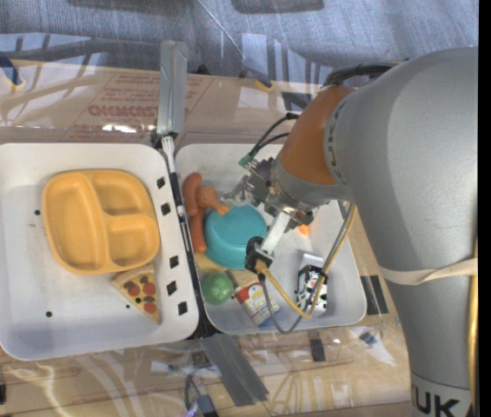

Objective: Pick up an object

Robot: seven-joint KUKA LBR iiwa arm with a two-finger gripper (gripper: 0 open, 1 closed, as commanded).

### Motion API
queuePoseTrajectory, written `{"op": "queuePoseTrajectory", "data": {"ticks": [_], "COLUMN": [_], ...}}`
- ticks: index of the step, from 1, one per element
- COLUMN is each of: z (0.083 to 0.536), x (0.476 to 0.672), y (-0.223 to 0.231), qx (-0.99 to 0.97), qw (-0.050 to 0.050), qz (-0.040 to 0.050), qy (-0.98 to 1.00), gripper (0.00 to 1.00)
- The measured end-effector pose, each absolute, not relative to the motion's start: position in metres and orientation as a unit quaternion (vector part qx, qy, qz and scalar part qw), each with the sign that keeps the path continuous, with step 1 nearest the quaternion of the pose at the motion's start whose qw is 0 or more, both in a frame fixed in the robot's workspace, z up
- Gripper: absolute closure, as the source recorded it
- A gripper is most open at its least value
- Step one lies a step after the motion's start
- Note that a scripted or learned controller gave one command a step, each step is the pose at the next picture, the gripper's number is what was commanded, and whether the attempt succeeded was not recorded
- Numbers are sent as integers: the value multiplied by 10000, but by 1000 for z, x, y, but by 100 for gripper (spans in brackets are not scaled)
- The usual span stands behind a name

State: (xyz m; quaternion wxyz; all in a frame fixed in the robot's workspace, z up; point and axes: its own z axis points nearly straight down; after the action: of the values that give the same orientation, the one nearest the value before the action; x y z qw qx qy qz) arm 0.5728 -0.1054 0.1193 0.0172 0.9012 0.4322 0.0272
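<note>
The right bin [342, 307] holds a teal bowl [230, 235], an orange-red sausage toy [194, 196], a green ball [216, 287], a small carton with a red and white label [256, 305] and a black-and-white item [312, 290]. My gripper [247, 189] reaches down at the bowl's far rim, beside the sausage toy. The grey wrist and its orange band hide most of it. I see nothing lifted off the bin floor.
The left bin [10, 320] carries a yellow divided plate [102, 220] and a pizza slice toy [141, 292] near its front right corner. The big grey arm covers the right side of the right bin. Cardboard lies behind both bins.
</note>
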Motion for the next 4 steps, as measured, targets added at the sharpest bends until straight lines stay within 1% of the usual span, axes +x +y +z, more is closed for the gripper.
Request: {"op": "queuePoseTrajectory", "data": {"ticks": [1,2,3,4], "z": [119,116,117,96], "x": [501,545,512,517], "y": [-105,-104,-104,-165], "qx": [9323,9224,9319,8753], "qw": [203,143,185,31], "qz": [346,224,312,62], "qy": [3595,3852,3609,4835], "gripper": [0,0,0,0]}}
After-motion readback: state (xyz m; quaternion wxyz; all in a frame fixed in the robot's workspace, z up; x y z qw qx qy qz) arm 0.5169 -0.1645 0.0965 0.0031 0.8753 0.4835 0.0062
